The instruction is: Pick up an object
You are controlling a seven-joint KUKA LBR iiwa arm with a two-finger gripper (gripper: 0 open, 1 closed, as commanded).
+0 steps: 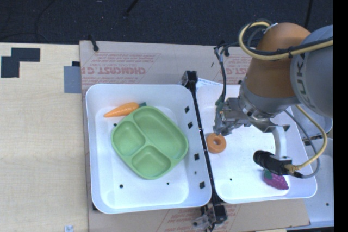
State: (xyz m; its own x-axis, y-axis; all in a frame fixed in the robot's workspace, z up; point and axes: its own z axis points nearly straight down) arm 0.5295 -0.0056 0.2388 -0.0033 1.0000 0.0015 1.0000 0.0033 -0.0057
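In the left bin (103, 193) a divided plate (149, 142) is lying, a toy carrot (123, 110) touching its far-left edge; in the right bin (244, 187) a ring (216, 143) is sitting near the divider, toy grapes (276, 180) lying far right

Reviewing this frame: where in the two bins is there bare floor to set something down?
Right bin: bare floor between the orange ring and the purple toy. Left bin: only the front strip below the green tray is free; the carrot crowds the back. The gripper hangs over the ring.
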